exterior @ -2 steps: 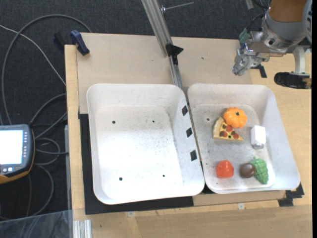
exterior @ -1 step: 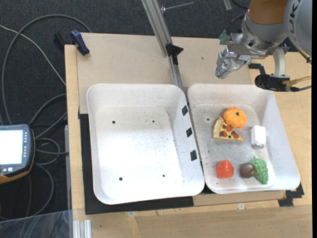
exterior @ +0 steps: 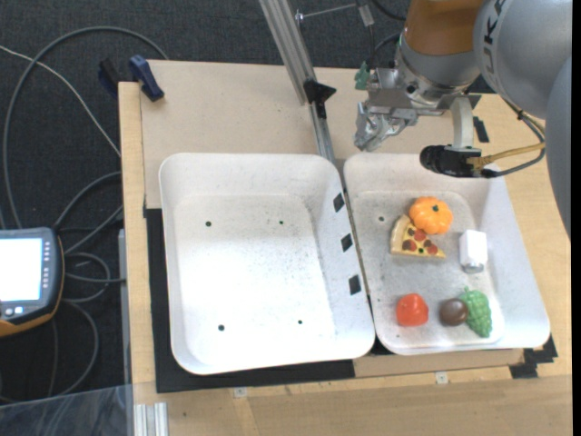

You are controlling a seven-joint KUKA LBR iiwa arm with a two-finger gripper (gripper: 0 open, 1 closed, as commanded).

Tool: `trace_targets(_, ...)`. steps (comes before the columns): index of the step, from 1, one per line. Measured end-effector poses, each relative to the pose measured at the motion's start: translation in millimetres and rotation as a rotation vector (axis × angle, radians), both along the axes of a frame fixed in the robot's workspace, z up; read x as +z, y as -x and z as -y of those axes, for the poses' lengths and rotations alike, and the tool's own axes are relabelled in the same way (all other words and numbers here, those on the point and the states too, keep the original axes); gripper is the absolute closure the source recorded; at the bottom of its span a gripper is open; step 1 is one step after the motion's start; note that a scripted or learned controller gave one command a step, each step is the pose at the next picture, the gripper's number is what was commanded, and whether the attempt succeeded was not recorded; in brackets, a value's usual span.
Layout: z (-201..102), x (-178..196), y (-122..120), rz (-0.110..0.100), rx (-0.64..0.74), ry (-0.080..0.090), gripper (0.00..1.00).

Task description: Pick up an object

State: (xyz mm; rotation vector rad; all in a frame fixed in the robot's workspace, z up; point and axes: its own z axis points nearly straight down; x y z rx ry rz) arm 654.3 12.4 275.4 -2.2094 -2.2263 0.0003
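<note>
Blue clamp [exterior: 145,75] — teach pendant [exterior: 25,275] — cables [exterior: 64,80].

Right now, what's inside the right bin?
Right bin holds an orange pumpkin, pizza slice, white block, red tomato, brown ball and green broccoli. Its far corner sits behind the arm, unseen.

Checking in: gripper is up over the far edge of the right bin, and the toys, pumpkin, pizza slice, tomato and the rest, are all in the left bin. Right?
Not quite. The camera view shows the pumpkin, pizza slice and tomato in the right bin, not the left bin. The gripper is indeed over the right bin's far edge.
</note>
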Motion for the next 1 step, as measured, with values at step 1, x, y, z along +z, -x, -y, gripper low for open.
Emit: trace_targets(1, -50.1, -2.7, 13.5, 0.0, -0.001, 0.001, 1.0)
